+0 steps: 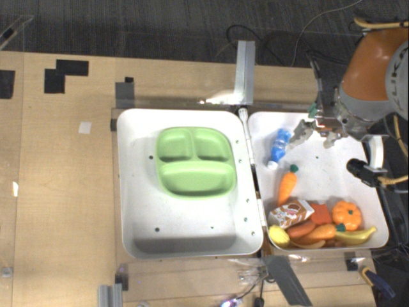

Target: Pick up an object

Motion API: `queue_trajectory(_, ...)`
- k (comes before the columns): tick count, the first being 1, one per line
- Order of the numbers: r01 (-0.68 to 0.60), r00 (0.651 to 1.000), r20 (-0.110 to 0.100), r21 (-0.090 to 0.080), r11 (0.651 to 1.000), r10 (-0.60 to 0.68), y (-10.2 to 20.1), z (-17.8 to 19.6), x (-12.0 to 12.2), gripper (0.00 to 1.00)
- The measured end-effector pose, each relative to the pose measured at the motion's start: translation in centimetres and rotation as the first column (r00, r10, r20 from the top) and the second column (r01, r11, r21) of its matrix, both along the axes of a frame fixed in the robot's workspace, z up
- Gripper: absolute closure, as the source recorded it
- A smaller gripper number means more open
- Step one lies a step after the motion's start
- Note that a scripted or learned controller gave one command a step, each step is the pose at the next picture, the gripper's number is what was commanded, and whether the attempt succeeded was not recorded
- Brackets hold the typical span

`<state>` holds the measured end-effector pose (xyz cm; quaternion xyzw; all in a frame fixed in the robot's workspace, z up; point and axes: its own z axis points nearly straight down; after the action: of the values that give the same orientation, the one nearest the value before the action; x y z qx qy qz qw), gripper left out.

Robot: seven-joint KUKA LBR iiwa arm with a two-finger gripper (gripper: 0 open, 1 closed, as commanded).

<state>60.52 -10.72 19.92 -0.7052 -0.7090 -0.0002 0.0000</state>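
Gripper sits over the upper part of the right bin, hanging from the grey arm with its orange band at the camera view's right. Its two fingers are spread wide, one tip reaching left toward a small blue bottle and the other pointing down right; nothing lies between them, so it carries nothing.

The bottle is the nearest thing to pick. It lies on the bin floor just to the left of the gripper and a little lower in the view, close to the left fingertip but, as far as the slanted view lets me judge, not inside the gap. Its long axis runs on a diagonal, cap end at the lower left and base toward the upper right, so the fingers would do best closing across that line, not along it.

Below the bottle lies a toy carrot, its green top uppermost and its body tilted a little to the left. Further down, along the bin's near wall, a heap of play food is crowded together: a wrapped snack, a lemon, an orange pumpkin and a banana, touching one another.

The left bin holds a green divided tray, well apart from the gripper. The bins rest on the wooden surface.

My judgement: a short shift left and down would centre the gripper over the bottle.
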Motion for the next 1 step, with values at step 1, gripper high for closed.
queue_trajectory(1, 0.041, 0.999, -0.001, 0.0, 0.999, -0.041, 2.07, -8.66, -1.74, 0.0)
